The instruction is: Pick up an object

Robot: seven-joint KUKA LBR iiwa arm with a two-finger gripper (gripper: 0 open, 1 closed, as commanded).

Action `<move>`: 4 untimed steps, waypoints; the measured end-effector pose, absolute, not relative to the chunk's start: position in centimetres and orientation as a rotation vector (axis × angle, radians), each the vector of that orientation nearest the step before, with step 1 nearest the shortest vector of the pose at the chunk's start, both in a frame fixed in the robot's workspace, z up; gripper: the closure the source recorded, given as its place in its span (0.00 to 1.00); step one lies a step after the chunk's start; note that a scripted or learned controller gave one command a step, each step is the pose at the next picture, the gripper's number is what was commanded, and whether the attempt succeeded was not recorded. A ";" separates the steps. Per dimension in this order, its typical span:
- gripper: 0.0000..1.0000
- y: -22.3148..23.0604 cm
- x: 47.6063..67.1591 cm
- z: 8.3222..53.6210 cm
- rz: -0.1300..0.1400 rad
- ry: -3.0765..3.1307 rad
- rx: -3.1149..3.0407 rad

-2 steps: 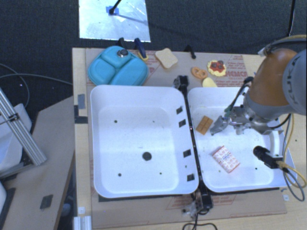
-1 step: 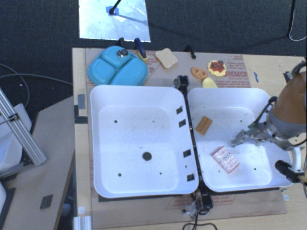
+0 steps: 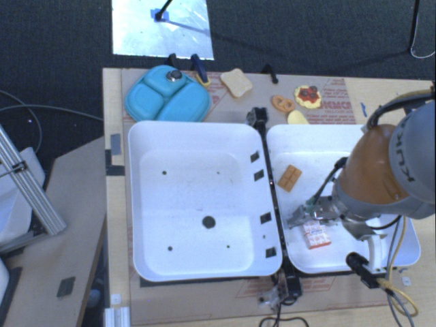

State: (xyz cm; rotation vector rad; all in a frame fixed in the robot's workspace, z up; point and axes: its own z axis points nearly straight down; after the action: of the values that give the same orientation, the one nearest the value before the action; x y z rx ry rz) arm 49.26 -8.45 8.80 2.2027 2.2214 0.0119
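My tool (image 3: 305,214): low in the right bin (image 3: 320,145); grip state I cannot tell.
Packet (image 3: 317,236): red-and-white, just below my tool.
Cracker (image 3: 289,178): above my tool, apart.

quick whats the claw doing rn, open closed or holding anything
claw: cannot be told; it sits low in the right white bin, beside the small red-and-white packet.
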 end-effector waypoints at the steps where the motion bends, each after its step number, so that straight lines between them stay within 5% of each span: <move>1: 1.00 -9.0 49.5 10.0 0.015 2.210 2.206; 2: 1.00 -0.4 48.8 18.9 0.012 2.231 2.205; 3: 1.00 2.2 48.9 31.9 0.021 2.225 2.204; 4: 1.00 5.1 51.5 39.2 0.016 2.225 2.208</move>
State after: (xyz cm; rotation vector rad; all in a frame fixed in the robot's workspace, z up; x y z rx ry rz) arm 51.55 5.15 39.18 2.2075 2.2249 0.0161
